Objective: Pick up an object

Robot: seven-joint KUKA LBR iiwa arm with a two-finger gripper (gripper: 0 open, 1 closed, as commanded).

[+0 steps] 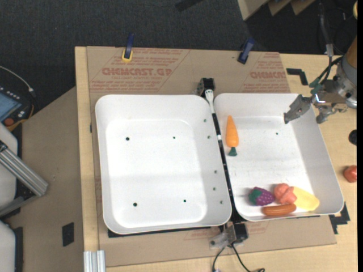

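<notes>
Camera view: I see my pincer (307, 107) over the right bin's (266, 101) far right corner, fingers apart, nothing between them.
Carrot (231, 131): near that bin's left wall, well apart from the pincer, toward the left bin (113, 103).
Axis: carrot's long axis runs along the wall, far to near.
Pile: grapes (261, 196), sausage (278, 210) at near edge.
Judgement: I'd go for the carrot, lying alone.

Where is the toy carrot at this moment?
The carrot lies in the right bin, close to its left wall beside the divide between the two bins, apart from the cluster of toy food at the bin's near edge.
</notes>
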